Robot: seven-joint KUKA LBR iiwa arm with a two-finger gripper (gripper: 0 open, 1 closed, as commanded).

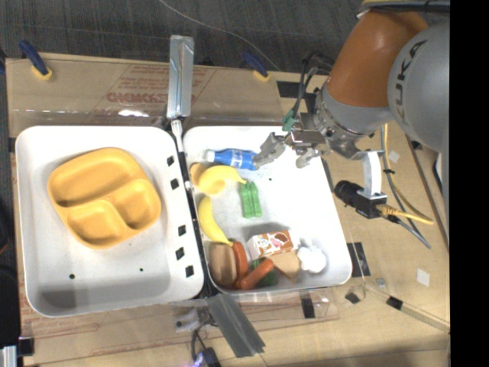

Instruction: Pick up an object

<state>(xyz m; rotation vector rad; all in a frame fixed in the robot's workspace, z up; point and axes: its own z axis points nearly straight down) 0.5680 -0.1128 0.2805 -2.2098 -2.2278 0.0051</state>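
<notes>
Grey-and-orange arm (397, 60) fills the upper right, closest to the lens and cut off by the frame edge. Its hand (289, 148) hangs over the upper part of the right bin (328, 205), fingers apart with nothing between them. Just left of the hand lies a blue bottle (231, 158), its cap end partly hidden behind one finger. Below the bottle sit a banana (210, 197) and a green block (250, 199). Farther below the bottle, at the bin's lower edge, a small carton (271, 245), carrot (256, 274) and other crowded food pieces are hard to separate. Left of the bottle, the left bin (46, 281) holds a yellow divided tray (103, 196).
</notes>
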